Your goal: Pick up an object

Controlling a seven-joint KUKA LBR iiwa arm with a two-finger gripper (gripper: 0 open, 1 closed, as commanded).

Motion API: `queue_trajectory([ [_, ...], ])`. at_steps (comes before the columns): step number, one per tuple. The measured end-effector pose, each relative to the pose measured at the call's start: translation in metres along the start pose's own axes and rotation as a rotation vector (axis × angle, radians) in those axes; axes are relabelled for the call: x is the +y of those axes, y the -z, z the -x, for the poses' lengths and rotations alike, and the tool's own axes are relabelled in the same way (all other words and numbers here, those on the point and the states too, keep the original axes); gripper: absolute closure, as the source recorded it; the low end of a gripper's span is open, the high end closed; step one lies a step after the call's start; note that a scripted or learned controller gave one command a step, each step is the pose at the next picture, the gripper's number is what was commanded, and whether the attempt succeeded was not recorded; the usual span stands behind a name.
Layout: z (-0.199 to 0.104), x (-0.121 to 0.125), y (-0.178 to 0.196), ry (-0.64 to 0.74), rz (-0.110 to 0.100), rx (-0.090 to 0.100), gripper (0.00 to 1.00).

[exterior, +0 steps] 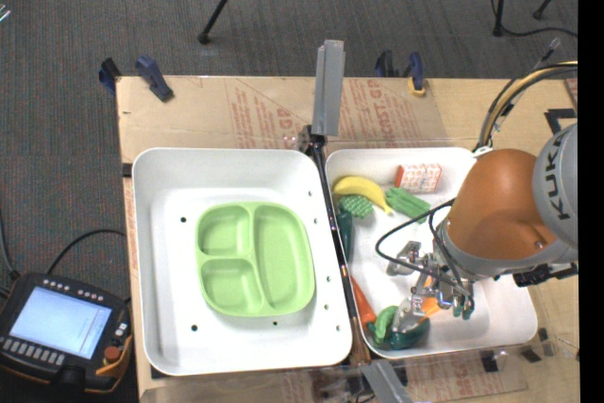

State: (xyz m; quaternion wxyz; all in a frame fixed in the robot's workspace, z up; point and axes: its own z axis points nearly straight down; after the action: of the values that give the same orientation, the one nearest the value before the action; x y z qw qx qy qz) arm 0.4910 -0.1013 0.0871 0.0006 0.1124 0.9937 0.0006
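Note:
My gripper (422, 302) hangs low over the front of the right bin (505, 321), below the orange wrist band. Directly under it lies a dark teal and green toy (400, 331), and a small orange piece (430, 304) shows right at the gripper; whether it is held I cannot tell. An orange carrot (362, 298) lies along the bin's left wall. Further back sit a yellow banana (362, 191), a light green ridged piece (408, 201), a red and white box (418, 175) and a dark green vegetable (344, 228).
The left bin (165, 203) holds a light green divided plate (255, 258). A grey post (329, 90) stands behind the wall between the bins. Cables loop from the wrist over the right bin's middle. A teach pendant (61, 326) lies on the floor at the left.

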Motion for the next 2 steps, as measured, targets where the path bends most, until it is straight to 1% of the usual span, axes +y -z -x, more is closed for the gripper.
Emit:
queue_trajectory([
  [1,0.070,0.007,0.000,-0.150,0.000,0.000,0.00],
  [2,0.104,0.008,0.001,-0.138,0.000,0.000,0.00],
])
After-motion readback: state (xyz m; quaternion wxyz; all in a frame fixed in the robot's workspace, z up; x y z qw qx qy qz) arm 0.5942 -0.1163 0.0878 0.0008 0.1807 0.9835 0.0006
